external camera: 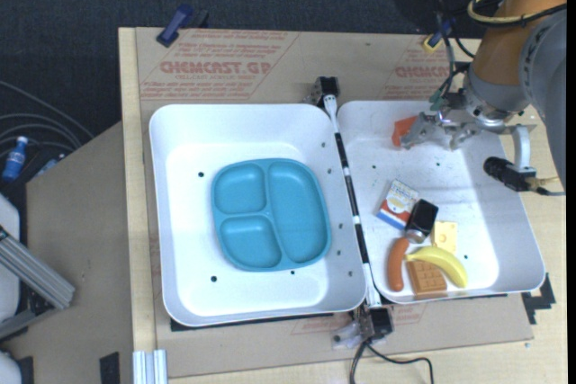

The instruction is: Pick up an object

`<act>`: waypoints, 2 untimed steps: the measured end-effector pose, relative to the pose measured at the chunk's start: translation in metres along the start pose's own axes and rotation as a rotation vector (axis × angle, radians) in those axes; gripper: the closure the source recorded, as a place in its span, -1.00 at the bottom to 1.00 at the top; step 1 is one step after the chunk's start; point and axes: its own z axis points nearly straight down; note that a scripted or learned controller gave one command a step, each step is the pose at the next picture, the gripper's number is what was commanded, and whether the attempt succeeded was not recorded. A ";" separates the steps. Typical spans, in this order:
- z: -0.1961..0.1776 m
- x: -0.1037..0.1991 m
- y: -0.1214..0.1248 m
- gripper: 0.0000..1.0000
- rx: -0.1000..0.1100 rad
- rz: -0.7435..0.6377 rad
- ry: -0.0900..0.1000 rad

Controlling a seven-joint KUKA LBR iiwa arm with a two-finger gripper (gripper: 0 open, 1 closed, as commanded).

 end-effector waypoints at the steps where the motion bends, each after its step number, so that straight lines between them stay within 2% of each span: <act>1: -0.010 0.001 0.000 1.00 0.004 -0.001 0.004; 2: -0.010 0.002 0.000 -1.00 0.004 -0.002 0.004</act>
